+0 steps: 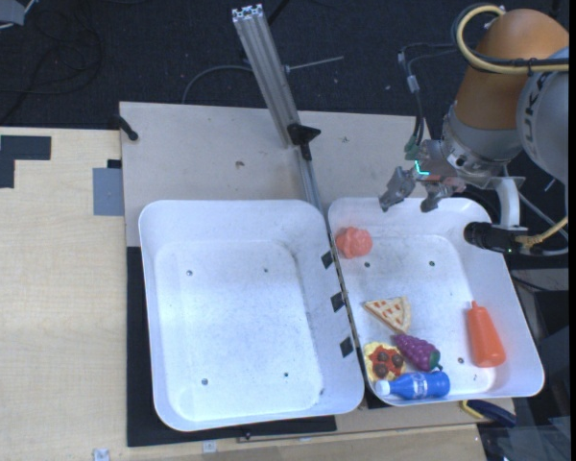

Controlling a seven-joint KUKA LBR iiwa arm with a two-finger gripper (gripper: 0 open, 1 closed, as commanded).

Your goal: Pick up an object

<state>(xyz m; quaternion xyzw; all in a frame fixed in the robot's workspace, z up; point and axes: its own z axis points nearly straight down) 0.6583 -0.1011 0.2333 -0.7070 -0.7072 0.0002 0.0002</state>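
Orange carrot (probably a toy) lies lengthwise, tip up-frame.

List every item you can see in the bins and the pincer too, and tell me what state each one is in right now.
Pincer: open, above the right bin's far rim, holding nothing.
Pink ball: resting at the right bin's far left corner.
Orange bottle: lying flat, capped.
Blue bottle: lying on its side.
Pizza slice: lying flat.
Grapes: resting against the yellow toy.
Left bin: sitting level.

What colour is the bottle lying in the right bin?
Blue with a white cap and label; the bottle shows in the camera view, near the front edge.
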